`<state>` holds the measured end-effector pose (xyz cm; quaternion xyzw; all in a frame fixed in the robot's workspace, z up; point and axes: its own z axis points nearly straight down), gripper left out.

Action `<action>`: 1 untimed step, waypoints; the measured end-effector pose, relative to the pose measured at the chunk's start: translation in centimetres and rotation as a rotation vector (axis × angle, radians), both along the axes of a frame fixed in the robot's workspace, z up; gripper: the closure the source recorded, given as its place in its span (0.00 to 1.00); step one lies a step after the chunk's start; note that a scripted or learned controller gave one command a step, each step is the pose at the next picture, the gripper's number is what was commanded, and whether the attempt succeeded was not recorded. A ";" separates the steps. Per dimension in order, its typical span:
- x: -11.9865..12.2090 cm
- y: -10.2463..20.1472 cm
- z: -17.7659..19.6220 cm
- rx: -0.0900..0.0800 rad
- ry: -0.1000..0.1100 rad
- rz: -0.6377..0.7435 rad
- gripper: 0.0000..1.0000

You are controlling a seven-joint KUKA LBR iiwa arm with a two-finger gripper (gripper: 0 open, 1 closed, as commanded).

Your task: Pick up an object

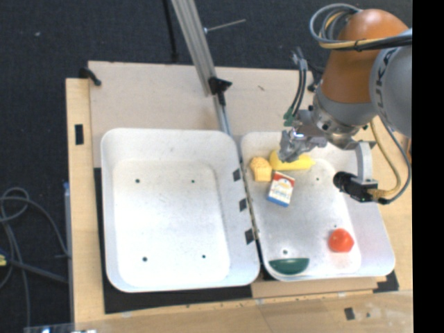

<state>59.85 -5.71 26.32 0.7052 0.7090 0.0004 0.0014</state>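
- Jaws (294, 146) of the grey arm sit low over the far part of the right bin (368, 217), right at the near end of a yellow banana-shaped piece (297, 162); whether they are open, closed or gripping anything cannot be told from this slanted view.
- Yellow banana-shaped piece lies flat on the bin floor just under and in front of the jaws, stretching toward the right.
- Small yellow block (260, 168) rests just left of it, near the wall between the two bins.
- Red, white and blue carton (280, 189) lies just in front of the banana piece and close beside the yellow block, slightly tilted.
- Red round fruit (340, 241) sits well apart from this group, toward the near right of the same bin.
- Dark green bowl-like item (288, 264) rests against the near rim of the right bin.
- Orange band (361, 54) of the arm rises above the wrist at the upper right, with cables looping around it.
- Left bin (118, 186) lies beside the right one, their walls touching.
- Table (152, 96) of pale board carries both bins, and a slanted metal rail (194, 37) stands behind them.
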 end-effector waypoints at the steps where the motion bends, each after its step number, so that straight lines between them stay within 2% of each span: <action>1: 2.9 4.5 -1.5 0.000 0.001 0.000 1.00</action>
